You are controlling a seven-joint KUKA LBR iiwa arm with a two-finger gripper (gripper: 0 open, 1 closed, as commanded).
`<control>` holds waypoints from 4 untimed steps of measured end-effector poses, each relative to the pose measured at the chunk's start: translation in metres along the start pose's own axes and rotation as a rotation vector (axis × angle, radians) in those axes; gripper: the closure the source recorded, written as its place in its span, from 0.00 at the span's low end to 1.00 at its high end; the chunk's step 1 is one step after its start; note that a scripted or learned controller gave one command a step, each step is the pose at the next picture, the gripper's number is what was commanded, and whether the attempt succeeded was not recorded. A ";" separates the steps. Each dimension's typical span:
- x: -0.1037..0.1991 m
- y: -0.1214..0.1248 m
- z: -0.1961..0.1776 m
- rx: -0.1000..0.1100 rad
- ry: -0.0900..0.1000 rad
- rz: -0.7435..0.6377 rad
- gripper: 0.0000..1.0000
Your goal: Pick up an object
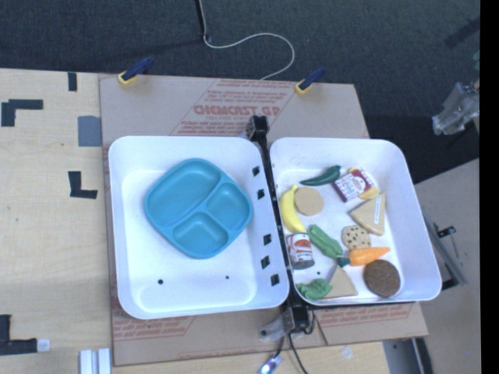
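Note:
The right bin point(405, 170) holds several toy foods. A yellow banana point(291, 209) lies by a tan round cracker point(309, 202), with a dark green pepper point(321, 176) and a red packet point(352, 184) behind them. Toward the front are a cheese wedge point(369, 213), a chip cookie point(355, 236), an orange carrot point(368, 254), a green pod point(326, 241), a small can point(301, 250), a brown patty point(382, 277), a tan triangle slice point(341, 283) and a green leaf point(314, 289). My gripper point(454, 109) is a grey shape at the far right, above and outside the right bin, touching nothing.
The left bin point(125, 178) holds a blue divided plate point(199, 207). Black clips run along the divider point(269, 209) between the bins. Both bins rest on a cardboard sheet point(226, 111) held by yellow-blue clamps, with a white cable point(257, 41) behind.

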State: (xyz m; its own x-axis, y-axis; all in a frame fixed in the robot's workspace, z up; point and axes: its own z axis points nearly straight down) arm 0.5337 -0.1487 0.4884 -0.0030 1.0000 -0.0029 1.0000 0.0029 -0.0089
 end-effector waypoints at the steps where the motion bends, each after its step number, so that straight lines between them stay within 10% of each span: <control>1: 0.033 -0.050 0.080 0.007 0.006 0.001 1.00; 3: 0.140 -0.048 0.246 0.005 0.005 -0.006 1.00; 4: 0.175 -0.048 0.248 0.001 0.003 -0.003 1.00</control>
State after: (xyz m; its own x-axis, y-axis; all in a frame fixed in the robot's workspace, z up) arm 0.4832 0.0253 0.2404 -0.0057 1.0000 0.0006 0.9999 0.0058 -0.0096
